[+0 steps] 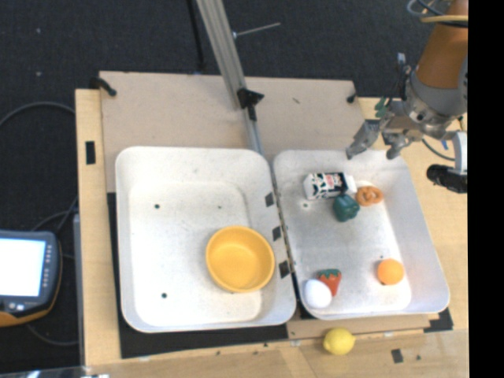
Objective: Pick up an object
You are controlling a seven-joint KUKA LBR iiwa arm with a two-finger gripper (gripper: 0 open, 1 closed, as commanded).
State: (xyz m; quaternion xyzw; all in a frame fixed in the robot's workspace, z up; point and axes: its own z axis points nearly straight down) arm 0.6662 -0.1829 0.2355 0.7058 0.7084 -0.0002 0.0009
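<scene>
My gripper (376,145) hangs above the far edge of the right bin (417,235), its two fingers spread open with nothing between them. Below it in that bin lie a black-and-white cow-patterned carton (326,185), a dark teal block (345,208) and a small orange pastry-like piece (368,196). Nearer the front sit an orange ball (390,272), a white egg (318,294) and a red strawberry-like toy (332,280). A yellow bowl (239,258) stands in the left bin (157,187).
A yellow lemon (339,341) lies on the bench outside the right bin's front edge. A slanted metal post (228,53) rises behind the bins. A screen device (27,274) sits at the far left.
</scene>
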